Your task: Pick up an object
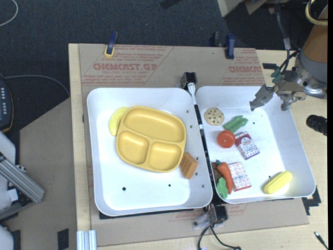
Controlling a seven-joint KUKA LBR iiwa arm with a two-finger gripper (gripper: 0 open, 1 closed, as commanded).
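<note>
In the left bin (99, 139) I see a yellow divided tray (150, 138). The right bin (299, 139) holds a cookie (213, 116), green pod (235, 123), tomato (226, 139), two cartons, carrot (225, 173) and corn (277, 182). My gripper (271, 102) hangs above that bin's far right corner, fingers spread, holding nothing, well apart from the pod.

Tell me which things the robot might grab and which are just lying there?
Might grab: cookie, green pod, tomato, two small cartons, carrot, corn, all by the hand.
Just lying there: yellow tray, toast piece.
</note>
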